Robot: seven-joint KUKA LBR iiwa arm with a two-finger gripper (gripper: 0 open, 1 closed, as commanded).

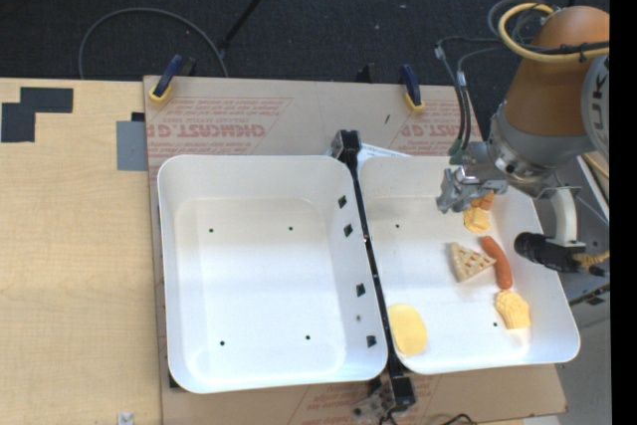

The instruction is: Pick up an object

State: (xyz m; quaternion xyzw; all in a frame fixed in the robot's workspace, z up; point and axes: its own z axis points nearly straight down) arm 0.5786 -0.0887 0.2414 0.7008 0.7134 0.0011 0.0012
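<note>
The gripper (460, 191) hangs over the right bin (423, 189), by a small orange toy piece (479, 219); its grip cannot be told. The piece looks light, rigid and slippery: pinch across its middle.

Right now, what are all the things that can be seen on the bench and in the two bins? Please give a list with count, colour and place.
left bin: 1, white, left half of the bench
right bin: 1, white, beside the left bin
flat round piece: 1, pale yellow, right bin, near corner by the divider
wedge-shaped piece: 1, tan with spots, right bin, middle
sausage-shaped piece: 1, red-orange, just right of the wedge
corn-like piece: 1, yellow, right bin, near the right wall
small block: 1, orange-yellow, right bin, directly under the gripper
clamps: 2, blue and yellow, far edge of the board
arm: 1, grey with orange band, from the right
gripper: 1, metallic, over the right bin
</note>
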